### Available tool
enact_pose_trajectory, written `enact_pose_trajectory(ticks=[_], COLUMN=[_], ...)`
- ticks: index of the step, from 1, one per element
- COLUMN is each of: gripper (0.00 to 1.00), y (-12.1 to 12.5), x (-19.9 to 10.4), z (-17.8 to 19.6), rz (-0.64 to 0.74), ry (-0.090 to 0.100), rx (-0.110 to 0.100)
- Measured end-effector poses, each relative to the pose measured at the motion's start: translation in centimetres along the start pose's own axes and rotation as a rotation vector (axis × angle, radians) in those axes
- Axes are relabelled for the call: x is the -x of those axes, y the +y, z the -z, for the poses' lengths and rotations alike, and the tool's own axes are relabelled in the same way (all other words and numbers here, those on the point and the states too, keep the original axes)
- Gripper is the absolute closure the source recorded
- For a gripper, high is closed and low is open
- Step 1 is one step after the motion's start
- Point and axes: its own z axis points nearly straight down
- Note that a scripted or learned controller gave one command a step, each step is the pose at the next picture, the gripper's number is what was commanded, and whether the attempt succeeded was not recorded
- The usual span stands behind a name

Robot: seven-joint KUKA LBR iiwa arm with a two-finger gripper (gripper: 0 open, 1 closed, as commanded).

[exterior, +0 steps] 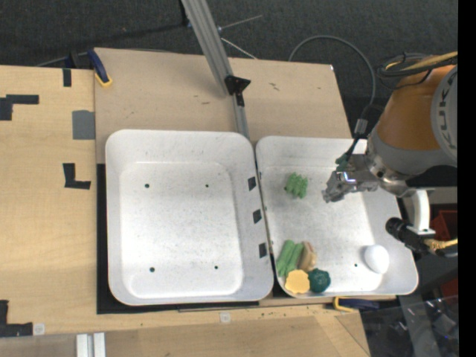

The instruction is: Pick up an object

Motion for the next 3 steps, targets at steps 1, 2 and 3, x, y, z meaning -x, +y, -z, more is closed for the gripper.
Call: enact_pose_trajectory(ticks=[1, 2, 3], gripper=[1.0, 1.0, 1.0], y=[2.5, 5.0, 7.6], x=[-3.6, -8.8, -13.5], z=[0.7, 1.5, 2.3], rz=[0.004, 0.006, 0.005], ry=[0.002, 0.003, 0.003], rx=[-0.004, -0.004, -0.004])
